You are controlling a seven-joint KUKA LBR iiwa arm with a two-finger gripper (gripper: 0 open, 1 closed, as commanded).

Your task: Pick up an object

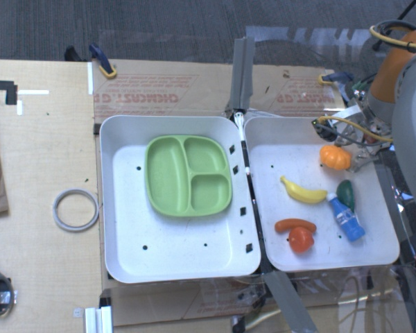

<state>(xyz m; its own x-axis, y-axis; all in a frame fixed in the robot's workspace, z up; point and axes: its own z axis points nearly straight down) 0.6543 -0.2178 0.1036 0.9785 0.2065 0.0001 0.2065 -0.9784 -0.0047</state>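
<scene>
Camera view. Found at the far right edge of the right shallow white bin [331,261]: two-finger gripper [357,146], hovering just beside the round orange toy fruit [335,157]. Open or closed: cannot tell, masked by cables. Nothing seen held.

Also lying in that bin, well apart from each other: yellow toy banana [304,191] and blue plastic bottle [348,220].

Recommended: centre over the orange fruit, descend straight, close across its widest part, guard against rolling toward the wall.

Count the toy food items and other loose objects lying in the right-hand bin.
6: an orange round fruit at the far right, a yellow banana mid-bin, a dark green vegetable above a blue bottle, and a red-orange sausage touching a red tomato nearest the front.
</scene>
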